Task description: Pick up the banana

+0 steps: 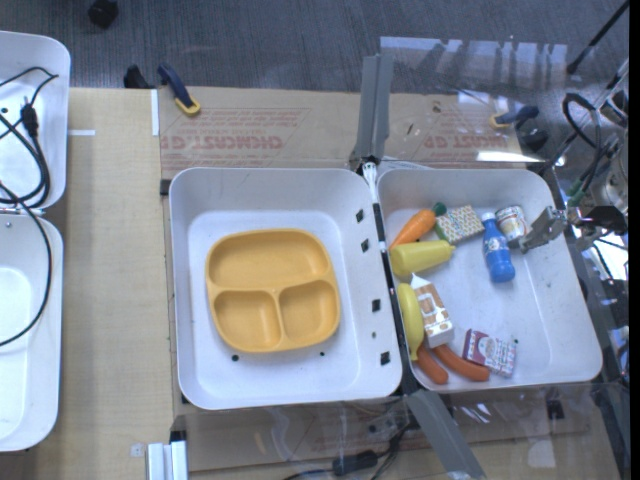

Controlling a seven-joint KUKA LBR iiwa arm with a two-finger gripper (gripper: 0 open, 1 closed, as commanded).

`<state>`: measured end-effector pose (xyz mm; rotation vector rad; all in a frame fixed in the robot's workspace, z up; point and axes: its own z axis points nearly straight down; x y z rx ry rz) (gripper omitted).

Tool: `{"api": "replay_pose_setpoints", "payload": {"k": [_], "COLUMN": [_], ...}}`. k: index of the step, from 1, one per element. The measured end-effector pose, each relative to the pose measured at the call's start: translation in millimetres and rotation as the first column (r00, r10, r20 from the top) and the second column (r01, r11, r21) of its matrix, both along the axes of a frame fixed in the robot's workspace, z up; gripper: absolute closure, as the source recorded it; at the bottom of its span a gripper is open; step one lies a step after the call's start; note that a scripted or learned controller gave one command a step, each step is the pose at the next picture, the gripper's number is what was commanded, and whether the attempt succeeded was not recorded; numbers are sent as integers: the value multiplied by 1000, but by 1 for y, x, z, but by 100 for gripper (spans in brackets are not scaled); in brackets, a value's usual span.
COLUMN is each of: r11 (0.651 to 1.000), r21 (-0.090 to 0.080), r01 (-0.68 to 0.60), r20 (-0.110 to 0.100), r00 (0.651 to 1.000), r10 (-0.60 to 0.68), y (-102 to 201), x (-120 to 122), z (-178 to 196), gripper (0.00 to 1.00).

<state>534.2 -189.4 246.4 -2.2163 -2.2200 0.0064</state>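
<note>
Cardboard sheeting (270, 133) covers the bench beneath 2 shallow white bins set side by side, with dark carpet beyond. Left bin (190, 298): 1 yellow 3-compartment tray (272, 290) lying flat near its centre. Right bin (565, 328): the banana (409, 316) lies along the left wall, lengthwise front to back, partly covered by a small white-and-orange carton (433, 311) resting against it. Just behind the banana sits a yellow squeeze bottle (421, 256) on its side, and behind that an orange carrot (414, 227). Further right are a patterned box (459, 223), a blue bottle (497, 250) and a small can (511, 222). At the front lie 2 sausages (450, 363) and a red packet (488, 353). Gripper (548, 228): at the bin's right rear, well apart from the banana, grasping nothing; whether its fingers are spread or closed cannot be told.
</note>
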Motion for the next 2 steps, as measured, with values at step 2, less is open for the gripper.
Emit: {"api": "replay_pose_setpoints", "payload": {"k": [2], "r11": [994], "r21": [-12], "r01": [-112], "r20": [37], "r00": [993], "r10": [112], "y": [92], "x": [74], "z": [-138], "gripper": [0]}}
